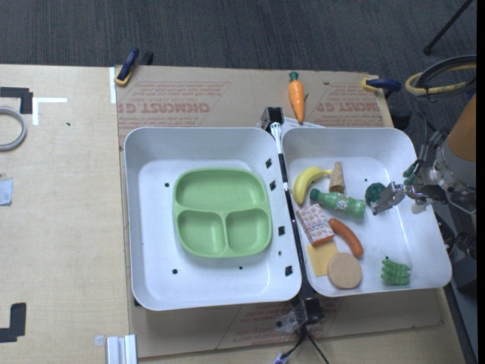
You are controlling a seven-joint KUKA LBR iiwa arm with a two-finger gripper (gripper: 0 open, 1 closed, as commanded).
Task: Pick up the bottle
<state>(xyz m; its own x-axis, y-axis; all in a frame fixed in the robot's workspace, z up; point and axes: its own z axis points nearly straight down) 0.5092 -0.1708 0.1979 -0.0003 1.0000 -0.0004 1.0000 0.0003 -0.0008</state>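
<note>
Lying in right bin (424,268), green bottle (339,202) just left of hand (388,197), hand's state unclear

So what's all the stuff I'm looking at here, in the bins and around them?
Bins: two, white, side by side on the bench.
Divided plate: one, light green, in the left bin.
Bottle: one, green, lying in the right bin.
Banana: one, yellow, right bin, beside the bottle.
Sausage: one, red-orange, right bin.
Round cracker: one, tan, right bin's near edge.
Green pods: one cluster, right bin's near right corner.
Carrot: one, orange, on the cardboard behind the bins.
Gripper: one, grey metal, over the right bin, right of the bottle.
</note>
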